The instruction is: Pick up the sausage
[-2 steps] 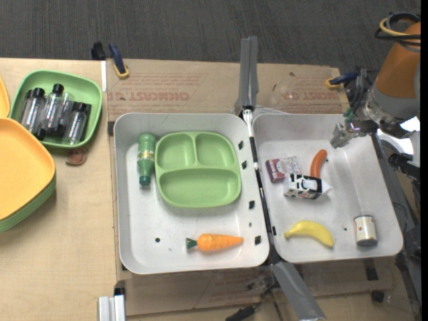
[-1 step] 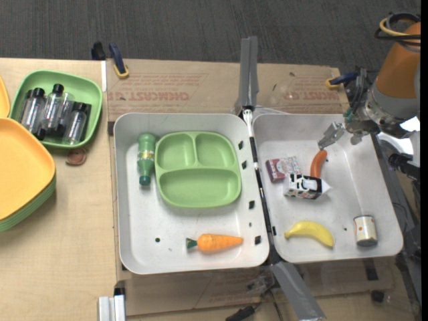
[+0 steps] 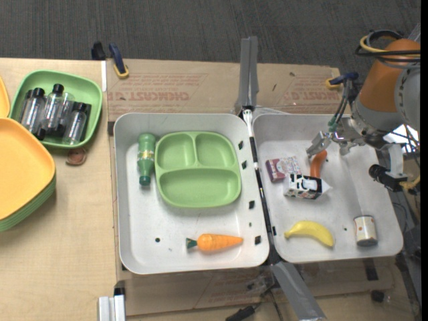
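Over the right-hand shallow white bin (image 3: 394, 243), seen from the fixed camera above the bench, my claw (image 3: 319, 147) hung at the bin's back part, with the grey arm and its orange band reaching in from the right. The small reddish-orange sausage (image 3: 317, 164) stood on end just under the claw, its top right at my fingertips; whether it was truly pinched between them I could not tell, nor how far apart they stood.

Just beside the sausage lay a black-and-white milk carton (image 3: 305, 186) and a dark red snack packet (image 3: 281, 168). A yellow toy banana (image 3: 310, 233) and a small silver can (image 3: 364, 231) sat nearer the front, well apart from it.

I judged the sausage a light, stiff plastic toy, smooth and round, so likely to slip or roll out of a loose pinch. The best hold seemed across its middle, fingers square to its length, clear of the carton.
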